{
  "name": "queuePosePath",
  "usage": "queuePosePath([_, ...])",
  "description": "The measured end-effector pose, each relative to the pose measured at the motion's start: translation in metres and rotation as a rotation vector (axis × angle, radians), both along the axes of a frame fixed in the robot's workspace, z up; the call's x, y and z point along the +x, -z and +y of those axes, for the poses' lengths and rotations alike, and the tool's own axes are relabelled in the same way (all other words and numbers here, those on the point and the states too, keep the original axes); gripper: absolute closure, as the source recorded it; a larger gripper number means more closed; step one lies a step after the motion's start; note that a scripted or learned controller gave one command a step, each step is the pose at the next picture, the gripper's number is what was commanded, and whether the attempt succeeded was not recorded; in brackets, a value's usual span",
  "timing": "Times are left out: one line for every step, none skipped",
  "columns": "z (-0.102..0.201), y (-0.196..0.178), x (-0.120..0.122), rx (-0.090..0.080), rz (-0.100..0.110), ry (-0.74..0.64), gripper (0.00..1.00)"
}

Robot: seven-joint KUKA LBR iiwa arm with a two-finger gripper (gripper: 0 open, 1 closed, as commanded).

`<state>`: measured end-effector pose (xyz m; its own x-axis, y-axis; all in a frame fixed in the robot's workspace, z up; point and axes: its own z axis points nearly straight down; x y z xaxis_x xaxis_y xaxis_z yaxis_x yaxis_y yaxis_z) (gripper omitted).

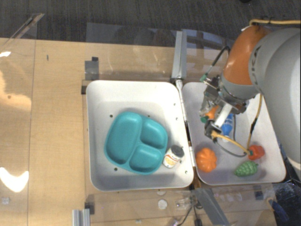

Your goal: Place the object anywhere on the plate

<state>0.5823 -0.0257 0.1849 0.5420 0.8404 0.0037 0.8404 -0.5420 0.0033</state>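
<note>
**The gripper hangs over the right bin, the plate waits in the left one**

The bench (47,126) carries everything, and the grey arm (277,55) comes in from 3 o'clock, bent down over the right bin (194,102). The left bin (131,91) lies just beside it, at 9 o'clock from it, and the two bins touch along one wall.

The teal plate (136,142) lies flat in the middle of the left bin. It has three compartments and all of them are bare, so in my judgement the placing is not yet done. It is well apart from the gripper, and the shared wall stands between them.

The gripper (210,117) hangs low in the upper part of the right bin, probably because the loose things are kept there. I cannot tell if it is spread or closed, nor if it carries something.

At 6 o'clock from the gripper lies an orange pumpkin (206,159). A green cluster (246,168) lies at 5 o'clock, and a red fruit (256,151) lies just beside the cluster. A blue thing (227,125) and a small orange piece (212,112) are very close to the gripper. The task's object is most likely one of these two, but which one I cannot say.

A small jar (173,157) stands in the left bin, at 4 o'clock from the plate and touching its rim. It could be in the way when something is set down on that side.
</note>
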Motion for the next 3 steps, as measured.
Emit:
queuePosePath([0.050,0.000,-0.030,0.000,0.002,-0.005,1.00])
queuePosePath([0.128,0.001,-0.062,0.001,0.003,0.072,1.00])
queuePosePath([0.127,0.001,-0.062,0.001,0.003,0.073,0.00])
